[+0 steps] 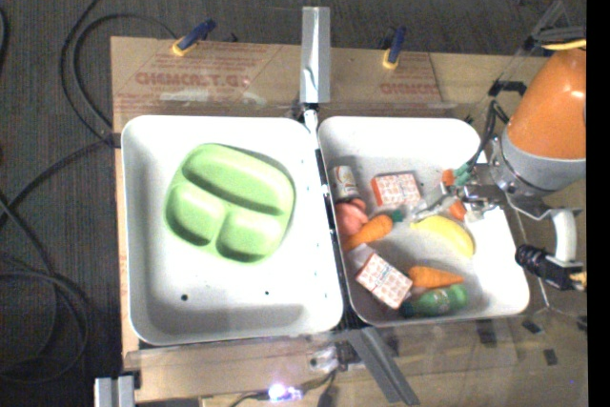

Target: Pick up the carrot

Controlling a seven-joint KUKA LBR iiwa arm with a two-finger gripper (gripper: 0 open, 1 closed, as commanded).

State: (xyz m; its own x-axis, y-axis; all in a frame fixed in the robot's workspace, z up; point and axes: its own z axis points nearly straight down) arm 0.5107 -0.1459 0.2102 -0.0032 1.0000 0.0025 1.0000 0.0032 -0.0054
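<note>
small orange plastic carrot (pixel 374 230): light, rigid, slippery; best pinched across its thicker middle. pincer (pixel 448 198) state: cannot tell.

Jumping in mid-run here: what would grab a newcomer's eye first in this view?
The big green divided plate lying alone in the left bin stands out first. Next, the arm's orange band at the right edge, above the gripper reaching into the crowded right bin. There, two carrots catch the eye: one mid-bin, another nearer the front.

Claw (pixel 448 195) above toy-filled right bin (pixel 400 131)
</note>
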